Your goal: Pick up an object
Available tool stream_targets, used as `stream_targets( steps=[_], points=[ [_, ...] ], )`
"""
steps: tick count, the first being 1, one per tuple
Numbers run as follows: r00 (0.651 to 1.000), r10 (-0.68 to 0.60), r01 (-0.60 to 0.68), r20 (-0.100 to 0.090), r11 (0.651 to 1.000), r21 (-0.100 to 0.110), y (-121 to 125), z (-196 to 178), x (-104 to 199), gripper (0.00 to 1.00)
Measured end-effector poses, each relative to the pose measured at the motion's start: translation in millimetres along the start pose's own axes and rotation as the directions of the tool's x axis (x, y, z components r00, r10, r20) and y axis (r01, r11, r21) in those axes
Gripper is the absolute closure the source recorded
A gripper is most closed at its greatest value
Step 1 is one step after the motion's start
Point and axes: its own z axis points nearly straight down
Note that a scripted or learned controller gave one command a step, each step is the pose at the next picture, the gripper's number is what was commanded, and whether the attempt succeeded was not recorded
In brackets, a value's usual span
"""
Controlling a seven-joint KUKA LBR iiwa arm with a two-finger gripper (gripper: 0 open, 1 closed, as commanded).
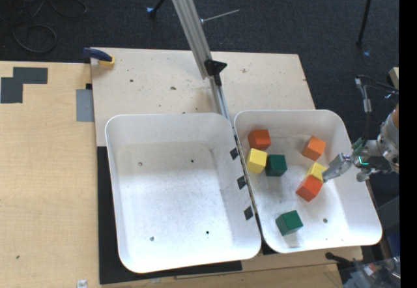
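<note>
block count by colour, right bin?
Orange blocks: 3
Yellow blocks: 2
Green blocks: 2
Total: 7, all in the right bin

Claw (332,171) over right bin (355,231), near its right wall. Two blocks (310,187) touching just left of claw, one (314,147) behind-left, three (266,153) clustered farther left, one (288,221) front-left. Left bin (130,241) beyond, on desk (156,81).
</note>
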Motion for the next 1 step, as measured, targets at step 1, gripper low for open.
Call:
stream_targets(
  steps=[1],
  points=[
    [1.000, -0.001, 0.001, -0.002, 1.000, 0.005, -5.8, 47.9, -6.4, 0.00]
  ],
)
